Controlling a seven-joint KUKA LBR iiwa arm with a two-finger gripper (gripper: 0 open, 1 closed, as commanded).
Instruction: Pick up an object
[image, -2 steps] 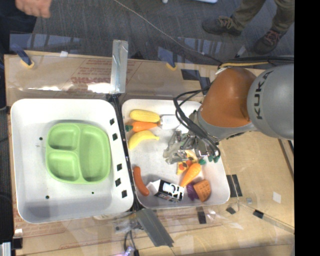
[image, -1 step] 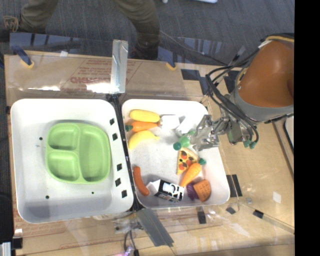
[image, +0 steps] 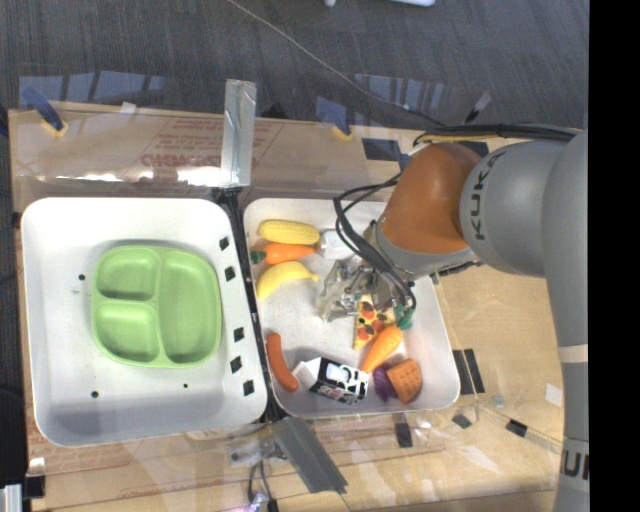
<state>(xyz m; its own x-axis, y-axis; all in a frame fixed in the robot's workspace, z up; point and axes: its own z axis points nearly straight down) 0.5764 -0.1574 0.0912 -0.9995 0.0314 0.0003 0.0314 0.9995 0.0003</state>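
I am watching the gripper (image: 345, 292) hanging low inside the right bin (image: 440, 345), under the orange band of the arm (image: 520, 215). Its metal parts are blurring together against the white floor, so I cannot tell whether it is open or closed, and I am not seeing anything caught in it.

Just beside it, toward the arm, a carrot (image: 381, 349) is lying with a small colourful toy (image: 367, 318) touching its upper end. On the other side, a yellow banana (image: 283, 278) is sitting near the claw, with a corn cob (image: 289, 233) and a small orange piece (image: 276, 253) above it along the bin wall. Lower down, a sausage (image: 282, 363), a black-and-white carton (image: 341, 381) and a brown waffle-like piece (image: 404, 379) are lining the near edge.

Farther out, the left bin (image: 50, 300) is holding a green divided plate (image: 158, 304).

I am judging this as the descent-and-grasp step. The next move is calling for a firm closure on one piece, probably the colourful toy or the banana, then a straight lift clear of its neighbours.
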